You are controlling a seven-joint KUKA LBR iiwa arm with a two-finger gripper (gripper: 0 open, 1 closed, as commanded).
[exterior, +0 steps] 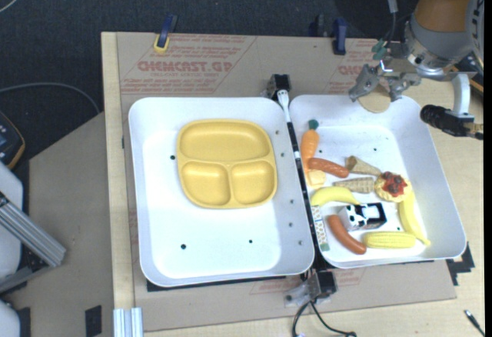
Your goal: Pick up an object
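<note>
My gripper (pixel 378 94) hangs over the far rim of the right bin (pixel 442 174), at its back left corner. A tan round flat piece (pixel 376 104) sits between the two fingertips, overlapping the bin's rim, and the gripper is shut on it. Toy foods lie in the right bin's near left part: a carrot (pixel 309 145), a sausage (pixel 329 168), a banana (pixel 332 195), a black-and-white piece (pixel 364 214) and a corn cob (pixel 388 239).
The left bin (pixel 154 197) holds a yellow divided plate (pixel 227 162). A red piece (pixel 393 184) and a second yellow banana (pixel 410 217) lie towards the right bin's right side. Clamps (pixel 162 41) stand at the board's far edge.
</note>
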